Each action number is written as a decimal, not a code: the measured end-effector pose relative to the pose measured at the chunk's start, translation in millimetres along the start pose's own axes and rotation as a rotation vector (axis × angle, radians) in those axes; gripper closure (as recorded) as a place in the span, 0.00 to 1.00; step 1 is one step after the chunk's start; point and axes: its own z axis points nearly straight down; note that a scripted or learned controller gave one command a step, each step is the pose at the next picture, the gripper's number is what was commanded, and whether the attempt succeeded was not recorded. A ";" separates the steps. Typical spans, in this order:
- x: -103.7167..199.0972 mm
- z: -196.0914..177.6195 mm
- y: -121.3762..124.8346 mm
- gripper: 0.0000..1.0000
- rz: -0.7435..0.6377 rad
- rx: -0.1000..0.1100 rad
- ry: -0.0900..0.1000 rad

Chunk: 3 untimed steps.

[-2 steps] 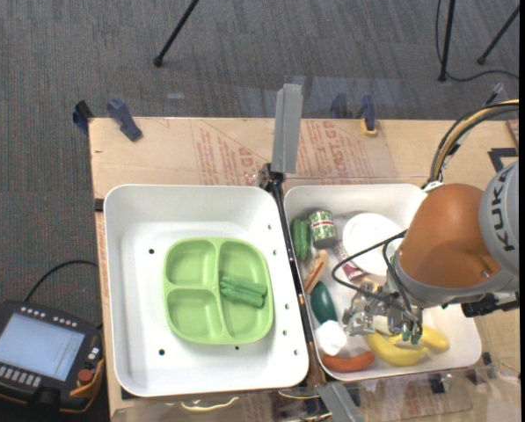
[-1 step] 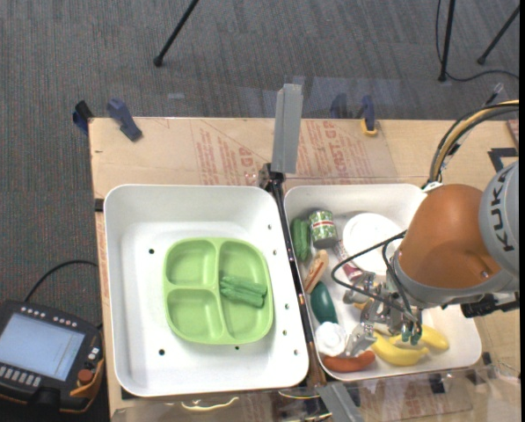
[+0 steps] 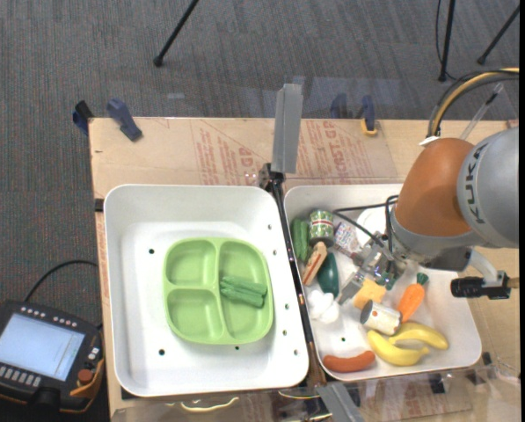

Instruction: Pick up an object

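Note:
My gripper [image 3: 365, 280] hangs low over the middle of the right bin [image 3: 463, 325], below the orange band of the arm [image 3: 438, 190]. Toy foods crowd around it. A yellow block [image 3: 368, 294] lies just beneath it and a dark green vegetable [image 3: 329, 273] just to its left. An orange carrot [image 3: 411, 299] lies to its right. Nearer the front lie a small white and red can [image 3: 382, 316], a yellow banana [image 3: 404, 345] and a red sausage [image 3: 350, 360]. I see nothing lifted off the bin floor.
A green labelled can [image 3: 324, 227] and a tan bread-like piece [image 3: 314, 263] lie at the right bin's back left. In the left bin [image 3: 126, 236] sits a green divided plate [image 3: 192, 310] with a green bean bundle [image 3: 243, 290] on it. A grey post [image 3: 288, 134] stands behind the bins.

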 end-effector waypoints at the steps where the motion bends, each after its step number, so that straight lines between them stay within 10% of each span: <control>1: 51.1 0.1 -63.1 0.00 0.095 0.001 0.002; 2: 2.7 -2.7 13.4 0.00 0.136 0.003 -0.010; 3: 40.6 0.3 -61.3 0.00 0.094 0.002 0.002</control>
